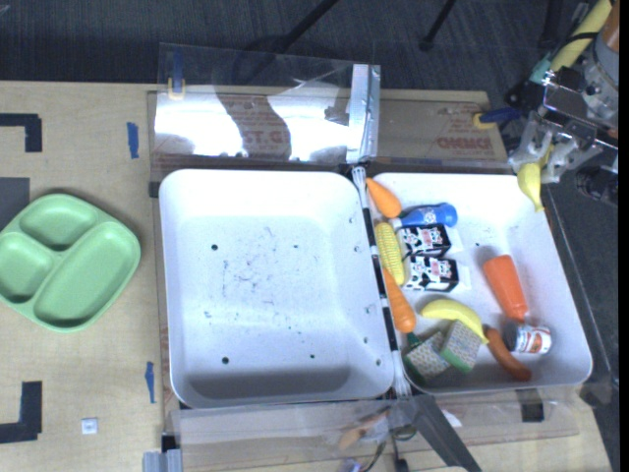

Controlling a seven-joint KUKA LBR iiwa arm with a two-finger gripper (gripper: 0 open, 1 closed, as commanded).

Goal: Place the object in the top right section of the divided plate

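Desk (98, 116), wooden top, seen from above.

- Bins, white, shallow: 2, side by side. Left bin (265, 283); right bin (565, 303).
- Divided plate (64, 261), green: 1, with 3 sections. It lay on the desk at the far left, well apart from both bins.
- Gripper (543, 157): 1, over the far right corner of the right bin, on the grey arm (590, 96) reaching in from the right. Its fingers were clamped on a small yellow object (531, 185), which hung below them at the bin's rim, far from the plate.
- Clear panel (265, 106): 1, standing behind the left bin and catching glare.

Contents of the right bin:
- Short orange carrot (383, 198): 1, at the far left corner.
- Corn cob (390, 247): 1, along the left wall.
- Long orange carrot (398, 305): 1, just below the cob, along the same wall.
- Blue item (434, 214): 1, beside the cob's top end.
- Black-and-white cartons: 2, the upper carton (425, 237) touching the lower carton (432, 271).
- Orange cylinder (506, 285): 1, toward the right side.
- Yellow banana (452, 313): 1, near the middle.
- Spongy blocks (442, 350): 2, touching, below the banana.
- Small can (532, 340): 1, on its side near the front right.
- Red-brown curved piece (506, 359): 1, just beside the can.

Blue tape marks (133, 138) on the desk: 2 counted.
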